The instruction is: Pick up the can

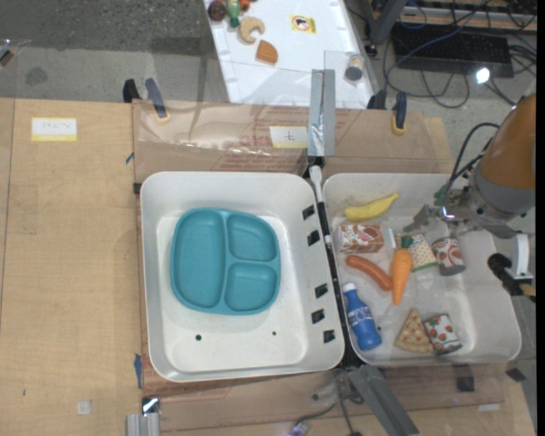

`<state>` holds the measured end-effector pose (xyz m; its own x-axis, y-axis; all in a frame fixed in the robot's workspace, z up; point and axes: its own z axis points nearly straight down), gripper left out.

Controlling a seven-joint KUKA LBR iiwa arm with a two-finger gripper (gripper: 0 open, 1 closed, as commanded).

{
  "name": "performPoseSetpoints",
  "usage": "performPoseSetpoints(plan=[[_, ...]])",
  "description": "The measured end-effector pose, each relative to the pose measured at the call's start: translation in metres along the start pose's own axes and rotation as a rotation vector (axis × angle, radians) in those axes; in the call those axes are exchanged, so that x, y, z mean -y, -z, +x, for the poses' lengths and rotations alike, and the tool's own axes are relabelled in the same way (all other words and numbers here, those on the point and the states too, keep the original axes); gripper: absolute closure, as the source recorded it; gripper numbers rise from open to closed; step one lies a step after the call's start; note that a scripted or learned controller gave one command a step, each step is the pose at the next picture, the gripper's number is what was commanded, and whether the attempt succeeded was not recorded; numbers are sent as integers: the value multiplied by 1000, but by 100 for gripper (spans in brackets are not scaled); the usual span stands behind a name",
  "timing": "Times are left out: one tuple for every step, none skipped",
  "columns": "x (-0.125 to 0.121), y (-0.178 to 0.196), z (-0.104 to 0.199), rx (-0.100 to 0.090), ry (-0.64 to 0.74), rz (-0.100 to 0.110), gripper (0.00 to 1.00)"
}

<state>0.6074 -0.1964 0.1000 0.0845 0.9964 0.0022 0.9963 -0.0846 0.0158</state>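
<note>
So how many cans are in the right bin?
2. One can lies by the gripper, right of the carrot. The other can lies near the front, beside the pizza slice. More may hide under the arm.

Arm: rounded grey body with a broad orange band above the wrist.
Wrist: grey metal fittings, small and angular.
Cables: thin black leads looping beside the arm.
Finish: smooth, slightly glossy.

The robot arm runs off the frame's right edge, its gripper too blurred to read. It overlaps the top of a small can. Objects at the top edge are cropped and indistinct.
</note>
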Motion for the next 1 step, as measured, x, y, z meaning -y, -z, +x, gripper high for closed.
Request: performPoseSetpoints(plan=[[67,0,-1,2,-49,-2,0]])
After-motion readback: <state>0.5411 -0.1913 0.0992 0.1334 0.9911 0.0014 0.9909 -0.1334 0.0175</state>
